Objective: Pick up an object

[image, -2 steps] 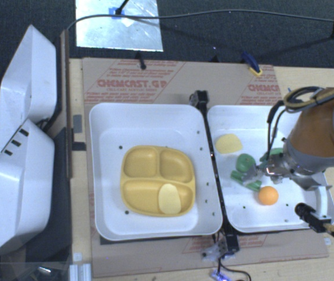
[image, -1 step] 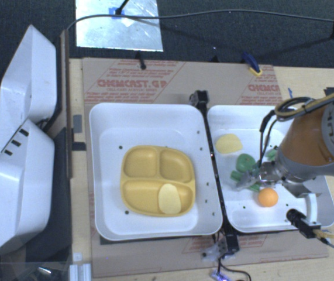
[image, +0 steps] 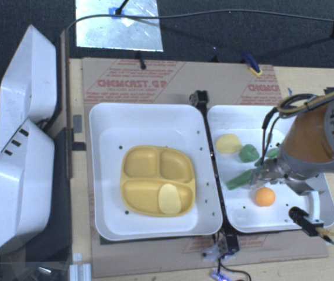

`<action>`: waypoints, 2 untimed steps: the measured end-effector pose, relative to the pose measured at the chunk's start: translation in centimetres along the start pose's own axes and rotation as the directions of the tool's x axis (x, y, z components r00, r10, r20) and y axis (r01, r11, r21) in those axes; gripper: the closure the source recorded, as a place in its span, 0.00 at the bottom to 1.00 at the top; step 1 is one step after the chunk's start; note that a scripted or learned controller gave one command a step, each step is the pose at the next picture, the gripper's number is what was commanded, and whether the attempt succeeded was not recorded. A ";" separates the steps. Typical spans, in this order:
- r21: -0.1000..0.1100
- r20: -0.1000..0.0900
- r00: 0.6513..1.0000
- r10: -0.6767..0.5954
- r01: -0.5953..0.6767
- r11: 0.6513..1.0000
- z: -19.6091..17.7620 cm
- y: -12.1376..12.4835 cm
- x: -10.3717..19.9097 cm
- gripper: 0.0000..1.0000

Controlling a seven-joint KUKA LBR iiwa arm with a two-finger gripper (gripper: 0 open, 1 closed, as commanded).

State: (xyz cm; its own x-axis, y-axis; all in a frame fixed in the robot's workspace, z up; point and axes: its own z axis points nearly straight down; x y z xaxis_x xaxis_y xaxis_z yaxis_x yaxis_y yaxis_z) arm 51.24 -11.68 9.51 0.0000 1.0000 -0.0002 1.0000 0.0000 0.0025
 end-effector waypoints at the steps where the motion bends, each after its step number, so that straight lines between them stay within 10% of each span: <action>1: -0.003 0.000 1.000 -0.001 0.001 1.000 -5.2 1.1 0.3 1.00; 2: -0.003 0.000 1.000 -0.001 0.001 1.000 -11.4 1.0 0.2 1.00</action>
State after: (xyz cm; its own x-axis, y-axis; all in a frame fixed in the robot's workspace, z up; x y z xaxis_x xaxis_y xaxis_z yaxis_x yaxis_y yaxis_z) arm 52.18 -11.51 20.94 -0.0006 1.0000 -0.0005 1.0000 0.0006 0.0052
